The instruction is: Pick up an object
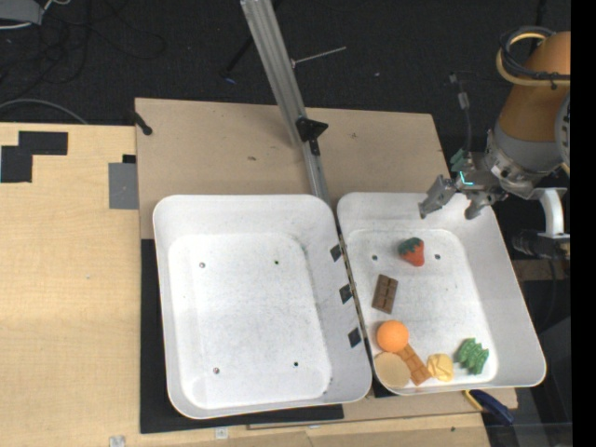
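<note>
The claw (456,200) is hanging released, grasping nothing, over the right bin's (503,250) upper edge, above the strawberry (412,250).

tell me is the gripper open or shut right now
Open. The gripper hangs over the far rim of the right bin, its two fingers spread with bare bin showing between them and nothing held.

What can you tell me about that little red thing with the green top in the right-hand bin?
The red toy looks like a small strawberry: a rounded red body with a dark green leafy cap on top, likely plastic or rubber. It lies alone on the floor of the right bin, in its upper half, touching nothing else. The brown block sits apart below and to its left. The gripper hangs above the bin's upper edge, open, well clear of the toy.
</note>
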